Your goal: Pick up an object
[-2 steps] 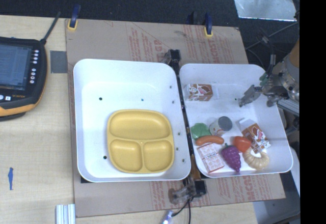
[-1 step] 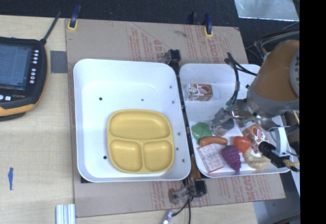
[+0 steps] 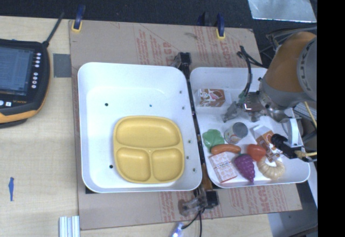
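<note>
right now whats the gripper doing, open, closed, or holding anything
gripper: low over the right bin, near the small can; open or closed cannot be told, and nothing is seen held.

This looks like a robotics lab. Two white bins sit on a cardboard sheet clamped to a pale wooden bench (blue clips along its far edge), and what seems to be a teach pendant with orange trim lies at the left, cable attached.
</note>
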You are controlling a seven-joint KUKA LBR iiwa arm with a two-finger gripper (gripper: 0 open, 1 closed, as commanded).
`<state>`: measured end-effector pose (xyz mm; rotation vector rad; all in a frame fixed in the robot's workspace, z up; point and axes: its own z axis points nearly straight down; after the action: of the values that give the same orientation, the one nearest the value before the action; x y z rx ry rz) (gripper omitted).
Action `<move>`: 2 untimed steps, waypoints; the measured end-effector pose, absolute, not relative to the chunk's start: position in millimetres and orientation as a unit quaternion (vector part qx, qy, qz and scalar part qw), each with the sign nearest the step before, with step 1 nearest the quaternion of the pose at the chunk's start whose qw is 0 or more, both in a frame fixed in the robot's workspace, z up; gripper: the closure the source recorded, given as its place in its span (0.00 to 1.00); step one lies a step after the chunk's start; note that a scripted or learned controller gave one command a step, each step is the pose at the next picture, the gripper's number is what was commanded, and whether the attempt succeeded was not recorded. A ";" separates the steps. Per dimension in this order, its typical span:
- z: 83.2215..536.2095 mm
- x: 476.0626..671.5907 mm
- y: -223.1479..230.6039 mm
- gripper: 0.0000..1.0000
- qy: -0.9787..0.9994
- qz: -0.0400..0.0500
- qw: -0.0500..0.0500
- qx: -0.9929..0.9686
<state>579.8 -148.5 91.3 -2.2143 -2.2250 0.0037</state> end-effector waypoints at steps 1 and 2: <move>91.5 520.7 -110.0 0.00 -0.709 0.002 0.002 -0.705; 102.5 521.5 -110.9 1.00 -0.711 0.002 0.001 -0.704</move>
<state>521.5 -110.9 102.5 -2.2093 -2.2308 0.0058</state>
